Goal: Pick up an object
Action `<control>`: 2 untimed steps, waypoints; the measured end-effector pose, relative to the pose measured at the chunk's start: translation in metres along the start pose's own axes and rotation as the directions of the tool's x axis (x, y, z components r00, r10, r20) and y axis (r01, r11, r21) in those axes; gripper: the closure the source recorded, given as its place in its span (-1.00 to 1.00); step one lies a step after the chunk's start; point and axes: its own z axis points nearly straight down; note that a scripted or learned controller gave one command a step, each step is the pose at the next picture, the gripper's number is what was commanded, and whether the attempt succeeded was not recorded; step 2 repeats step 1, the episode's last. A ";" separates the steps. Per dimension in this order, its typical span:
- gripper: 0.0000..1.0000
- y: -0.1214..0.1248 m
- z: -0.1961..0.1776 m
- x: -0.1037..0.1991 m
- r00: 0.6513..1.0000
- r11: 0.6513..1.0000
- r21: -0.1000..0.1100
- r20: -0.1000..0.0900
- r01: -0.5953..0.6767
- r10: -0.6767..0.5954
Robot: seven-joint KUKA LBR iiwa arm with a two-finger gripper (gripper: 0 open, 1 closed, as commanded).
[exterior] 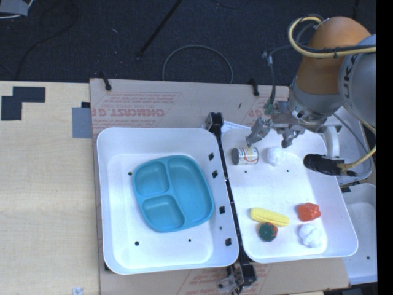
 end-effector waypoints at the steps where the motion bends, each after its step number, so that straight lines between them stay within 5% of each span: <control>1: -1.00 0.002 -0.008 0.000 1.000 1.000 -0.013 0.001 0.001 -0.001; 2: -1.00 0.002 -0.008 0.000 1.000 1.000 -0.013 0.001 0.001 -0.001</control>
